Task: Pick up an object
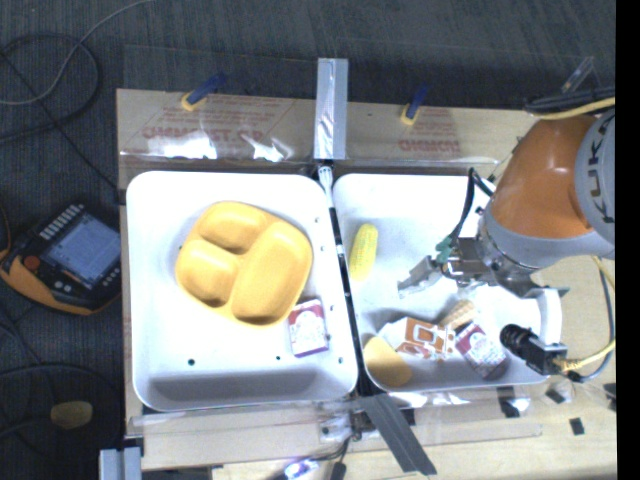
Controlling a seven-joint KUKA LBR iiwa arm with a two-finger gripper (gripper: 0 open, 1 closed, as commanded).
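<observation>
We judge ourselves in the approach step, our claw (432, 273) open and empty in the right bin (400, 196), just right of the corn cob (363, 249), so next we must shift left over the cob, descend and close.

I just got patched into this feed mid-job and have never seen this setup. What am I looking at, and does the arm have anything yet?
One camera looks down at a slant on a bench with two white bins. The orange-and-grey robot arm reaches in from the right; its gripper is over the right bin. I see nothing held in it. That bin holds a yellow corn cob, a red-and-white packet and a few small items near the front. The left bin holds a big yellow moulded tray and a small pink-and-white packet.
</observation>
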